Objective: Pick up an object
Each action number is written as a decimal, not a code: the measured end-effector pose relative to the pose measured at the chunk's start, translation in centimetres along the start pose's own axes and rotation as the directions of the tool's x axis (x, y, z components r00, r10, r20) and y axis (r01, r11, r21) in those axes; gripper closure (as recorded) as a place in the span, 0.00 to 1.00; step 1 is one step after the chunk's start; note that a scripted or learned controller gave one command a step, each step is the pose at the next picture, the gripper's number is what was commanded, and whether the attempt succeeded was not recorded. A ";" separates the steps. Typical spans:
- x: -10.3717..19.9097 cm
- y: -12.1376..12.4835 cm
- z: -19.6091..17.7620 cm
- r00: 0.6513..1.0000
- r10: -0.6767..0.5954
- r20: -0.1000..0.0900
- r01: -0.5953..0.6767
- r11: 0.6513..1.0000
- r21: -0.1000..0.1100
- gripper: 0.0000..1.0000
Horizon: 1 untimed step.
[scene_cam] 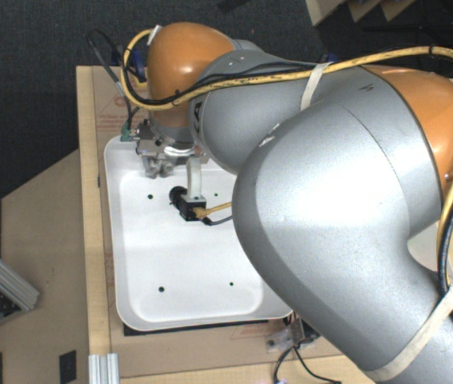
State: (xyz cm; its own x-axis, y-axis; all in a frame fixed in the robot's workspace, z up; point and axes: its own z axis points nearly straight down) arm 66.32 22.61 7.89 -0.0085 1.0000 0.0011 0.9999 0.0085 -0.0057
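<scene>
At the upper left corner of the left white bin (178,262), the gripper (161,165) hangs low over the floor, close to the rim. The orange band (180,54) sits directly above it. From where I stand the grey arm (330,206) reaches in from the right and covers that bin's right side and everything beyond.

Whether the gripper is open or closed I cannot tell, as its tip is small and shaded by the wrist. The bare floor of the bin carries a few small dark spots (161,289), which look like marks in the plastic rather than loose things. So the object to be picked is either tucked right under the gripper or hidden behind the arm, and I cannot say which.

To my eye this is the reach or descent stage, and I would not call anything held. The next move calls for settling squarely onto whatever lies below, closing, then lifting straight up clear of the rim.
</scene>
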 end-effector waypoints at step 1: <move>-0.1 -4.4 -0.6 1.000 0.010 0.002 -0.010 1.000 0.001 1.00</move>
State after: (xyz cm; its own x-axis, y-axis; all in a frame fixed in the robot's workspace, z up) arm 61.93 22.47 8.47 0.0012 1.0000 -0.0006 1.0000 -0.0012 -0.0067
